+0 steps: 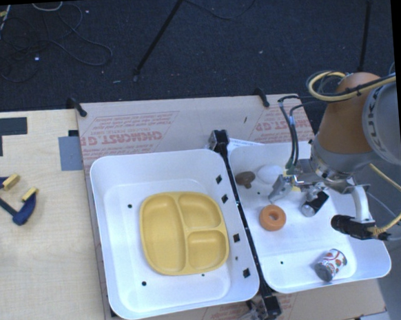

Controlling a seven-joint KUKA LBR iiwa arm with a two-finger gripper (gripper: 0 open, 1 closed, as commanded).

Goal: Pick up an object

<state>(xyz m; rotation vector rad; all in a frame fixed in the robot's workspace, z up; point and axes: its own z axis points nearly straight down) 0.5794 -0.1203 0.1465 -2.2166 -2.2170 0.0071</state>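
The jaws' state cannot be told: the gripper [290,182] sits at centre right of the frame, over the upper part of the right bin [375,268], and its tips are too small and cluttered by wrist hardware and cables to resolve, nor can anything be made out between them. Candidate objects lie in the right bin. The orange doughnut-shaped ring [272,218] rests just below and left of the gripper, apart from it. A small brown object [245,179] lies near the bin's upper left corner, beside the divider, with a white rounded object [269,174] just to its right, close to the gripper. A crushed can [330,264] lies near the lower right of the bin, well apart from the rest. The left bin [121,293] holds a yellow compartment plate [183,232]. Judged from this layout, the ring is the nearest isolated target. For a sound grasp, centre the gripper over the ring before descending, align the closing axis across one side of the ring or across its full width, and keep clear of the white object and the bin wall.
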